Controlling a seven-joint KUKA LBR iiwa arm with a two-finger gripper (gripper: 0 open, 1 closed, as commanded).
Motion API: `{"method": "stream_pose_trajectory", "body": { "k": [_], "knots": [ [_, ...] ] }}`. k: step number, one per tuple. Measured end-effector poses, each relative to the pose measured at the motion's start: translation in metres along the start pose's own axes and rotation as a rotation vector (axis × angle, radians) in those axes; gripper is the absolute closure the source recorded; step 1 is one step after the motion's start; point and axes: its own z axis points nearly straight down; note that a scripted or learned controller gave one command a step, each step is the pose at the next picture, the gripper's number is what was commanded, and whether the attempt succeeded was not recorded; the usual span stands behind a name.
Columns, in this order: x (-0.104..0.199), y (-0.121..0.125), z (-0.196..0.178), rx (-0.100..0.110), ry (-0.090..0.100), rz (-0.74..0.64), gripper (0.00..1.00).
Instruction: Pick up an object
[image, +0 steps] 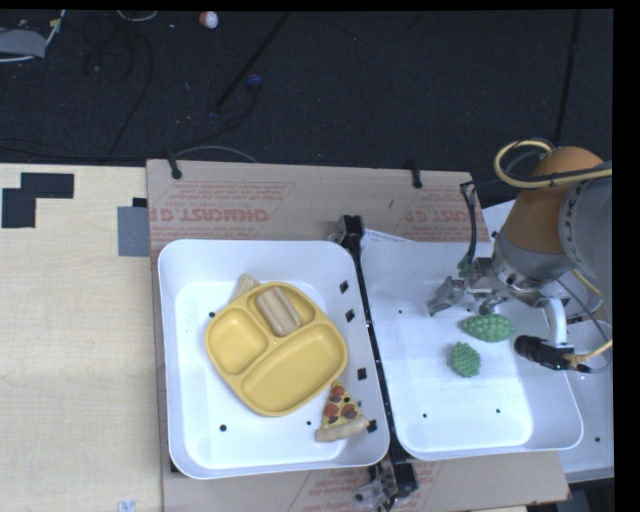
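camera view, bumpy green lumps (465, 359), smooth yellow plate (277, 348)

arm (560, 220): cut off by right edge | gripper (470, 297): finger state unclear | beige piece (244, 285): mostly hidden under yellow divided plate (276, 348) | clamp (385, 487): cropped at bottom edge

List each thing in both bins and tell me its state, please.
yellow plate: flat in left bin, tilted askew
hot dog: lying in a plate compartment
pizza slice: on bin floor beside plate
green pieces: loose in right bin
gripper: low over right bin, holding nothing
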Motion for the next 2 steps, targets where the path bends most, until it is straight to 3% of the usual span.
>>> {"method": "stream_pose_trajectory", "body": {
  "k": [1,2],
  "knots": [
    [0.000,0.000,-0.012,-0.002,0.000,0.001,1.00],
    [-0.006,0.010,-0.065,-0.008,-0.002,-0.002,1.00]
  ]
}}
